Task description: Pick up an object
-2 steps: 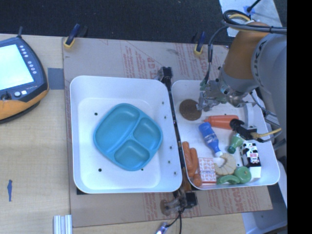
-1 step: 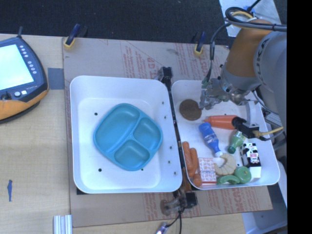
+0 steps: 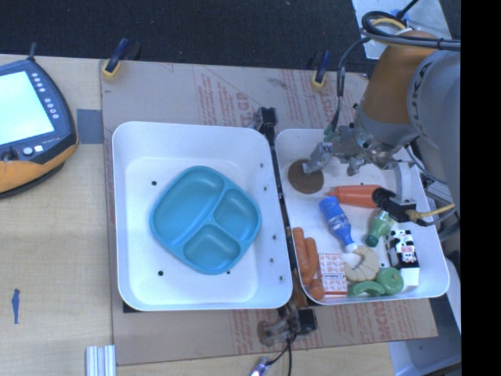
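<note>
Camera view. Nearest camera, below gripper: green ring, card pack, cookie at right bin front wall. Gripper at bin's far end; finger state cannot tell. Brown disc just below-left of gripper, apart from neighbours: likeliest target. Carrot, blue bottle below. Judgement: descend centred on disc, clear of bin wall; flat disc may slip. Left bin, well left, bears blue plate. Cardboard on wooden bench; pendant far left.
</note>
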Action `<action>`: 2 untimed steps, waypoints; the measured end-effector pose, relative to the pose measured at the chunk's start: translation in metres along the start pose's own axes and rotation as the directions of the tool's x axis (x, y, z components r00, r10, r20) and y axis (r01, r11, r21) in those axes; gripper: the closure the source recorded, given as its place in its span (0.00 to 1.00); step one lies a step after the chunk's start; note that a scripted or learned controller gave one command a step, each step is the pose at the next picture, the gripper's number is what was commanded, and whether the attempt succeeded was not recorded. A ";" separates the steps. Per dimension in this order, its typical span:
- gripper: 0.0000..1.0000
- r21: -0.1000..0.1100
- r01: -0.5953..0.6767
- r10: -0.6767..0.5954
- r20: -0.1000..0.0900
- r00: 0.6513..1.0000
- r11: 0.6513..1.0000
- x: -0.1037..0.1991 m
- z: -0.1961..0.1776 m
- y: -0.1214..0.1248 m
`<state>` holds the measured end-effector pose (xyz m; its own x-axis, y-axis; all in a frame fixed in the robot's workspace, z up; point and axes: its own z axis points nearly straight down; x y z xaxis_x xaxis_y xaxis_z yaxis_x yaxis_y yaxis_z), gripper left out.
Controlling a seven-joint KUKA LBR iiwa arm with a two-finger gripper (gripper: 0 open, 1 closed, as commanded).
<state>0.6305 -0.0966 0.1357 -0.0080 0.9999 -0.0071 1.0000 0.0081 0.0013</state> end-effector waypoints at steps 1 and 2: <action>0.00 -0.003 -0.001 0.001 -0.004 1.000 1.000 0.004 0.042 0.027; 1.00 -0.009 0.001 -0.001 -0.003 1.000 1.000 0.004 0.030 0.029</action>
<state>0.6592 -0.0929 0.1056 -0.0093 0.9999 -0.0043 0.9999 0.0093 0.0107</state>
